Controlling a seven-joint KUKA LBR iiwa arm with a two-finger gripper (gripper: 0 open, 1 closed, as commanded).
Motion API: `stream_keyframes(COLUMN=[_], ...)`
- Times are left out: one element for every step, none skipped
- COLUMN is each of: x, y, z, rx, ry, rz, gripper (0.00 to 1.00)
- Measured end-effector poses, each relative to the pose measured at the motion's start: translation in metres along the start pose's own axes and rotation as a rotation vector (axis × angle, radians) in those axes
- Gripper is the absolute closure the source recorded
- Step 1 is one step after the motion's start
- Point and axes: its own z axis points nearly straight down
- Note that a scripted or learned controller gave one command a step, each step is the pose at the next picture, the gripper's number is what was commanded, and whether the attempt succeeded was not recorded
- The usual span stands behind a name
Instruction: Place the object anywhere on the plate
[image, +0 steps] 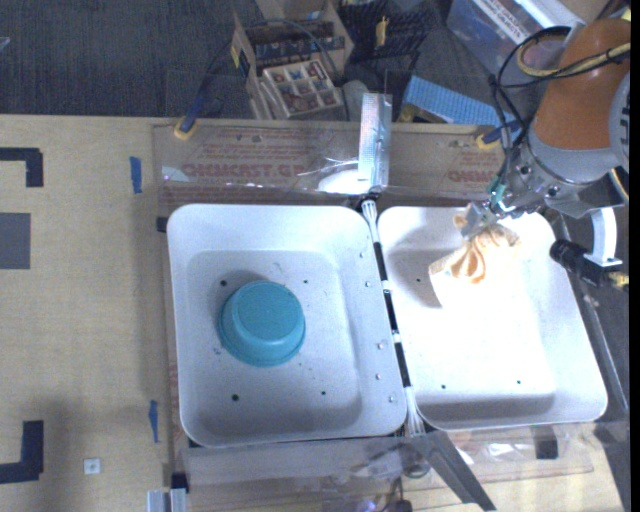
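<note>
- The object was a tan cloth (470, 258), crumpled and drooping, and it hung from the gripper (492, 213) above the far part of the right bin (520, 370).
- The gripper was closed on the cloth's top bunch — the fabric showed pinched between the fingers, with the rest dangling below toward the bin floor.
- In my judgement the cloth was light and soft, with no stiffness; it would fold and swing under any fast move, and it could slip out if the pinch caught only a thin fold.
- A good place to hold was a thick gathered bunch, as here, not a loose corner.
- The target seemed to be the teal plate (262, 322), which looked like an upturned bowl or dish; it sat near the middle of the left bin (200, 240), well apart from the cloth.
- Between the cloth and the plate stood the two bin rims, touching side by side — the hanging tail probably had to pass over them without catching.
- Around the plate the bin floor was open, so a soft landing had much room.
</note>
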Motion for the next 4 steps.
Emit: stream_keyframes(x=[-0.001, 0.049, 0.087, 0.130], y=[0.001, 0.019, 0.035, 0.051], z=[-0.005, -0.013, -0.004, -0.012], rx=[-0.001, 0.000, 0.000, -0.005], ry=[-0.001, 0.001, 0.002, -0.002], rz=[0.000, -0.399, -0.793, -1.189], gripper=[1.00, 1.00, 1.00, 1.00])
